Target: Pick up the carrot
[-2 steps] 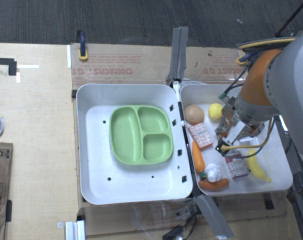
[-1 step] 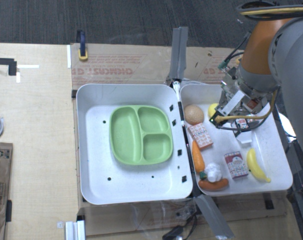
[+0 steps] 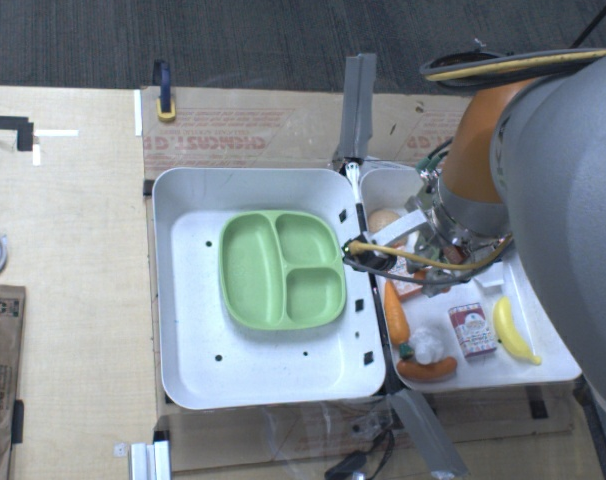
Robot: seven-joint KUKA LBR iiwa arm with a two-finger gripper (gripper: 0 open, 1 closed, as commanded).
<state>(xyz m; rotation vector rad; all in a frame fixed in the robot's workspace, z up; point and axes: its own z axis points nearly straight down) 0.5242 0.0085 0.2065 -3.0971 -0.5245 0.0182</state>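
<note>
a: reaching in from the right, the grey arm (image 3: 553,188) bends down over the right bin (image 3: 543,363).
b: and its fingers (image 3: 428,268)?
a: can't tell how they're set. the carrot (image 3: 394,313) lies just below, beside the bin's left wall.

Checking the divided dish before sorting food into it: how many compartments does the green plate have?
3. The green plate in the left bin has one long compartment on the left side, and two smaller ones on the right, one upper and one lower.
</note>
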